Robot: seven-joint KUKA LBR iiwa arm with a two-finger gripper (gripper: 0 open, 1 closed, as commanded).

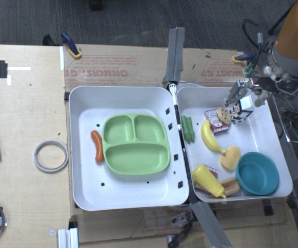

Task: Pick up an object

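Several items crowd the cookie [223, 115]; pincer [238, 93], grip state unclear, at its one o'clock, risks snagging the banana [210, 137].

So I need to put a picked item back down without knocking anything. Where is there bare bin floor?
Left bin: bare floor rings the green tray, widest along the near and far walls; the sausage narrows the left strip. Right bin: the near half is crowded by banana, mustard bottle and blue bowl. Bare floor lies along its right wall, below the gripper.
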